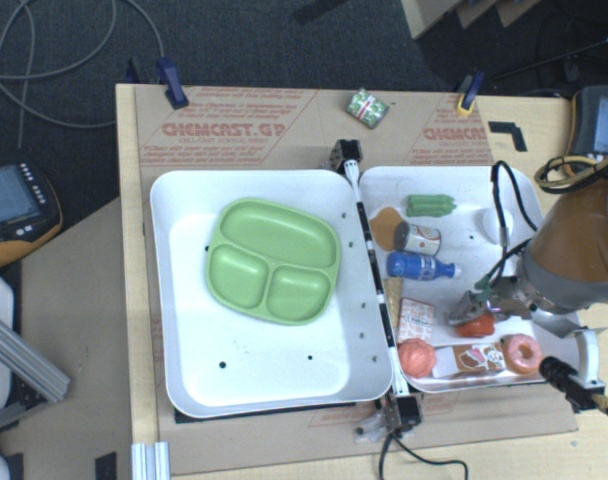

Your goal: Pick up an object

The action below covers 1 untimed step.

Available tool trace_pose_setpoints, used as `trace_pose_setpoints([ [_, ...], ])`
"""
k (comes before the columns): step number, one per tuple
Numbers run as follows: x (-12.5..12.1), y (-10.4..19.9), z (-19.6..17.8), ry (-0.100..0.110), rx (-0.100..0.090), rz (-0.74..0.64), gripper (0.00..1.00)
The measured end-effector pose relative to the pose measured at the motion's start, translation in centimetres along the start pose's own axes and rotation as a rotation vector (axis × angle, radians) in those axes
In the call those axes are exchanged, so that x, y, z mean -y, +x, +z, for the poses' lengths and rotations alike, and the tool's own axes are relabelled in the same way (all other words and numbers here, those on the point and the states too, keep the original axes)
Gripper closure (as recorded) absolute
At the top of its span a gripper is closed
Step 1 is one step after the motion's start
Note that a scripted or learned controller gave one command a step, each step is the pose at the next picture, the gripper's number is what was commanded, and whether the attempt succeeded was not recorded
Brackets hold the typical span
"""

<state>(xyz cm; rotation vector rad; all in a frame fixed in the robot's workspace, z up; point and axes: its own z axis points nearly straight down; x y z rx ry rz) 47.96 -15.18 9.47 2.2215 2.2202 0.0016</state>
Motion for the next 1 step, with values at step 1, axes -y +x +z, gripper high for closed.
trace_pose_setpoints([
  [1,-2.84,6.22,-9.01,-0.001,0.0,-0.003,1.0],
])
